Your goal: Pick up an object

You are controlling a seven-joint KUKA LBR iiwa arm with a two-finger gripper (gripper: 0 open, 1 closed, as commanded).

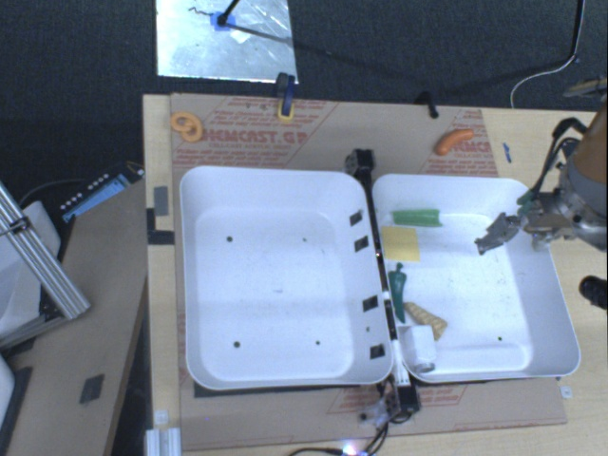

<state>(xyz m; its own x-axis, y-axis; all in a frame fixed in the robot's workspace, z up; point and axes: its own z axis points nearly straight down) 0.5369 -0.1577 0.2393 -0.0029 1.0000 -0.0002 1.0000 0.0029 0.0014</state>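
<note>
The arm is cut off by the right edge of the frame, so just its grey wrist and the jaws show, hanging over the right side of the right bin; the fingers are small and blurred, and whether they are spread or closed cannot be told, though nothing is visibly between them. In that bin's left part lie 5 things: a smooth green cylinder, a flat yellow square, a slim dark-green pepper-like piece, a tan ridged wedge and a white block hard to separate from the white plastic. The left bin shows bare glossy white. On the cardboard-covered tabletop rest an orange sausage shape and a pretzel-like ring.
</note>
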